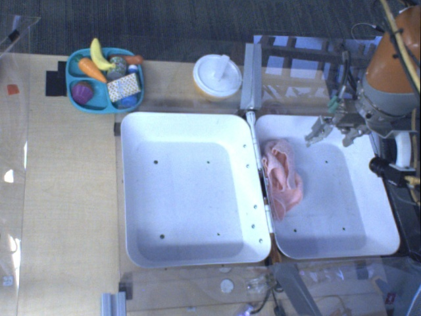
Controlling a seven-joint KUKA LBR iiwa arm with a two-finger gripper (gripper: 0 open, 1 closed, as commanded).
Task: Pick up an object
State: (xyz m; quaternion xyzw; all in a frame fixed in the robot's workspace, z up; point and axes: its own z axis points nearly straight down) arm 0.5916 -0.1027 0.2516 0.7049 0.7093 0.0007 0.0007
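Pink cloth in right bin, claw apart above, open

My one camera looks down at a slant from above; both bins lie left of my gripper.
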